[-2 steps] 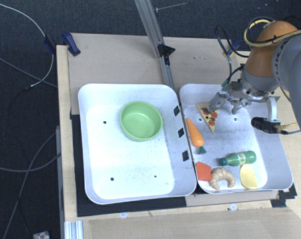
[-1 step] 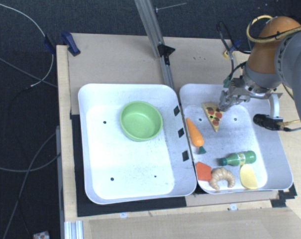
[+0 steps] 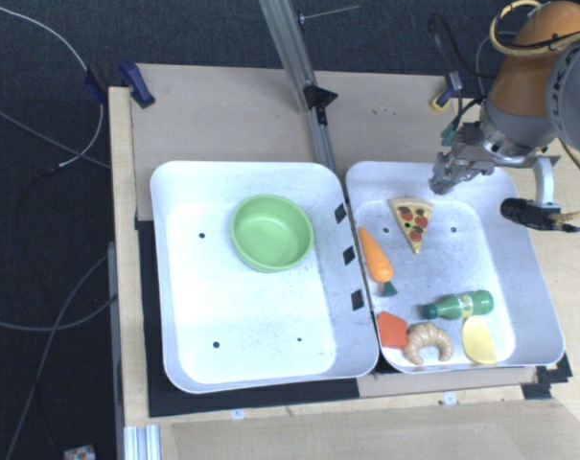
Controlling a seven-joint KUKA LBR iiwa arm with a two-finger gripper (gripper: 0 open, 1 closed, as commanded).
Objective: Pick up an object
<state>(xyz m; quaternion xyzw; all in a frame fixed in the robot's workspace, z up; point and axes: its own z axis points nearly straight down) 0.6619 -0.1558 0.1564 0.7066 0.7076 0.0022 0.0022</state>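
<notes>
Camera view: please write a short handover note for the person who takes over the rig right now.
Gripper: above the right bin's far edge, holding nothing visible.
Right bin: pizza slice, carrot, green bottle, red piece, croissant, yellow piece.
Left bin: green bowl.
Done: nothing picked up yet.
Left: descend and grasp one object; the pizza slice lies nearest.

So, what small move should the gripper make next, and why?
Probably move toward the pizza slice and lower onto it. The gripper hangs over the right bin's far edge with nothing under it, and the slice is the nearest object.
</notes>
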